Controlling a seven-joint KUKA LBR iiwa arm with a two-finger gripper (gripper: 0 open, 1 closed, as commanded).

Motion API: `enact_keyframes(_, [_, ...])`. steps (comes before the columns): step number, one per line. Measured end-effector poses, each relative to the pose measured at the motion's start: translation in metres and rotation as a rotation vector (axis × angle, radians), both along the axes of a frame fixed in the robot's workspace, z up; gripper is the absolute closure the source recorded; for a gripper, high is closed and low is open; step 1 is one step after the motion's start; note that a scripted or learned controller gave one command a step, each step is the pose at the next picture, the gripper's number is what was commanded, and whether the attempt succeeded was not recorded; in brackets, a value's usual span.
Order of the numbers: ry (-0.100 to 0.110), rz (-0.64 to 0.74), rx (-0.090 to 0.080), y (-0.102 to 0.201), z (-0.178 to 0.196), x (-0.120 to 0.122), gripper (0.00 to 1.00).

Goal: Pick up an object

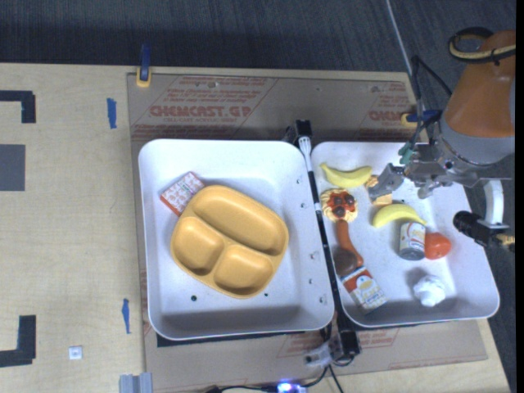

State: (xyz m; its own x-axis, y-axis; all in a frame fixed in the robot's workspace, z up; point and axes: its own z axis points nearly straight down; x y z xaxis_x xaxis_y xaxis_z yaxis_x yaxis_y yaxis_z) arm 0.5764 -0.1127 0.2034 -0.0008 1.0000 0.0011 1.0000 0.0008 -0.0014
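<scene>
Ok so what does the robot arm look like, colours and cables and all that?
The arm has an orange shell above a grey wrist section. Below that sits a metallic grey pincer with small angular parts. A yellow-and-black loop of cable shows at the arm's top, thin dark cables run beside it, and a white piece with a black knob hangs lower down.

Both bins are white. The left one carries a mustard-yellow tray and a red-and-white patterned packet. In the right bin lie two yellow bananas, a brown bottle with a white and orange label, a white can with red print, a red-orange ball and a white lump. A yellow toy bears dark and red spots (too small to read). The arm is orange above grey.
</scene>
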Motion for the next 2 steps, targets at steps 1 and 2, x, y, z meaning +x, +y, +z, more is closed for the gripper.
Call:
enact_keyframes(1, [-0.001,-0.002,-0.001,-0.053,-0.098,-0.039,0.0])
enact_keyframes(2, [-0.004,-0.002,-0.001,0.001,-0.117,-0.096,0.0])
